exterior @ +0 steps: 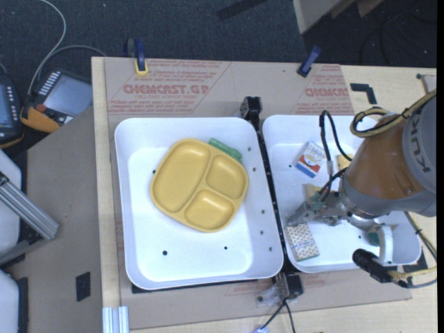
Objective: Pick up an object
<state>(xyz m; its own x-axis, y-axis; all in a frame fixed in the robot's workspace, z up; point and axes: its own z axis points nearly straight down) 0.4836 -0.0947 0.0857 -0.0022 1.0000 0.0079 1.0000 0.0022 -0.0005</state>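
Observation:
My gripper (310, 211) is low in the right bin (281, 139), near the bin's left side. A tan speckled packet (302, 241) lies flat on the bin floor just below the gripper, close to it. A small white packet with blue and red print (310, 159) lies further back in the same bin. The arm's orange band (378, 166) and grey wrist cover the right half of this bin. A bit of a teal object (374, 238) peeks out under the wrist.
The left bin (132, 207) holds a yellow divided plate (199, 184) with a green item (225, 148) sticking out from behind its far edge. A black divider (267, 186) separates the bins. Cables loop above the arm (326, 134).

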